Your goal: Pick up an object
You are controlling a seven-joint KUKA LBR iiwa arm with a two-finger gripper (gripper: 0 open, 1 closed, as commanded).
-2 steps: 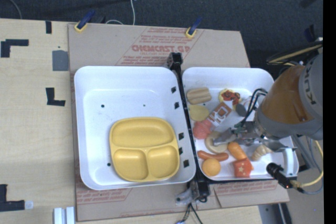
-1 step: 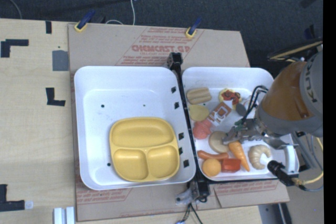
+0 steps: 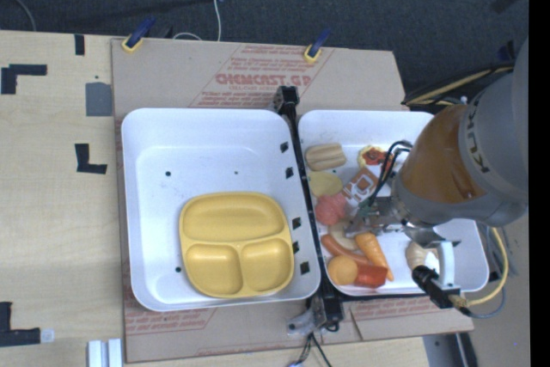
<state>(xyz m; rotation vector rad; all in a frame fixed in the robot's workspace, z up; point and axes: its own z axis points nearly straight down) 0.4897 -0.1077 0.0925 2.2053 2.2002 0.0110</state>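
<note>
Right bin holds a pile of toy food. A carrot lies at a slant near the bin's middle, a red piece just below it and an orange round fruit beside that. A hot dog lies left of the carrot, a pink piece above it, then a pale yellow block and a tan bread roll toward the far wall.

Gripper hangs low over the pile, just above the carrot; finger state cannot be told from this view.

Left bin holds a yellow three-compartment tray.

Cardboard sheet under both bins bears red print, partly readable as "CHEMCAST GP". Two yellow-and-blue clamps pin its far edge.
</note>
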